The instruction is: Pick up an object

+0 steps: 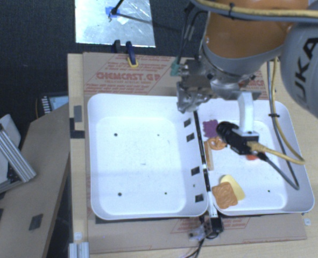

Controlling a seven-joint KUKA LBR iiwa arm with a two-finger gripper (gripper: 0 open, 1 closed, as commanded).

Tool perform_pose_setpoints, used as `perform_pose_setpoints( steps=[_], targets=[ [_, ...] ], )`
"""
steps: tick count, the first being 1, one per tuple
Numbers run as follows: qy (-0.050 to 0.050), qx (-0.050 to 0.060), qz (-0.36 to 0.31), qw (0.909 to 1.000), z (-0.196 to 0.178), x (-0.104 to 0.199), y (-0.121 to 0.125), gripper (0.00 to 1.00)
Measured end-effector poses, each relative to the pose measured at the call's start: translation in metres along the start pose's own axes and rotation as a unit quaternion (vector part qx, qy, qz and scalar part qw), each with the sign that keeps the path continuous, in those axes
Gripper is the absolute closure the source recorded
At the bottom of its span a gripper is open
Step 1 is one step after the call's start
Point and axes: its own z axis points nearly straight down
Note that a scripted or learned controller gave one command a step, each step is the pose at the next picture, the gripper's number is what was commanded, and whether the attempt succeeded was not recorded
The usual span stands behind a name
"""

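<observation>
My gripper (188,105) hangs over the far end of the divider between the two bins, at the back left corner of the right bin (288,192). Nothing shows in it. In the right bin a small purple object (210,127) lies next to an orange ring-shaped piece (217,143), just right of the gripper. Nearer the front lie an orange-brown toast-like piece (224,196) and a yellow slice (235,185) partly under it. A small red object (252,156) peeks out beneath a black part.
The left bin (102,198) has only dark specks on its floor. A black cylinder (232,135) on a white bracket, with a yellow cable (280,155), hangs from the wrist over the right bin. Cardboard lies under both bins, and a shiny plate (115,14) sits behind them.
</observation>
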Motion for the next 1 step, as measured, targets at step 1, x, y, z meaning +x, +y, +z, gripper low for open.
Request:
perform_pose_setpoints(
  steps=[1],
  targets=[
    [0.0,-0.003,0.002,1.0,-0.0599,0.0092,0.0314,1.0]
  ],
)
